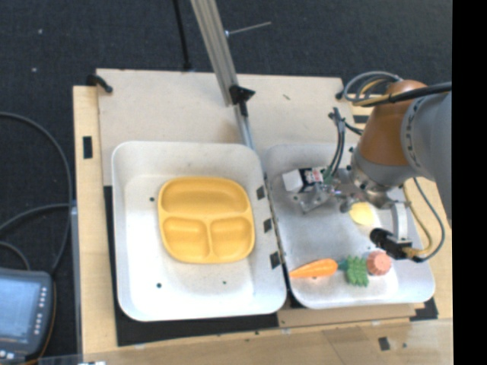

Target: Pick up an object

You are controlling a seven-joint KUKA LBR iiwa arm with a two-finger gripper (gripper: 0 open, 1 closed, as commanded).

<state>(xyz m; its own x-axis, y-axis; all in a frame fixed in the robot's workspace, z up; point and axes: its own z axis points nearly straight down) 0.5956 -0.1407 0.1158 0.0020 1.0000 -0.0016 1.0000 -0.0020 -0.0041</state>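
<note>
Carrot [313,269] at right bin's near edge, gripper [310,198] well beyond it

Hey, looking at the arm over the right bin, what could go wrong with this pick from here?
The gripper sits in the right bin, apart from the carrot, green toy and pink toy, so it may close on nothing. The yellow object lies partly under the wrist, so the arm might knock it. The three toys lie close together along the near wall, so a grasp could jostle neighbours.
</note>
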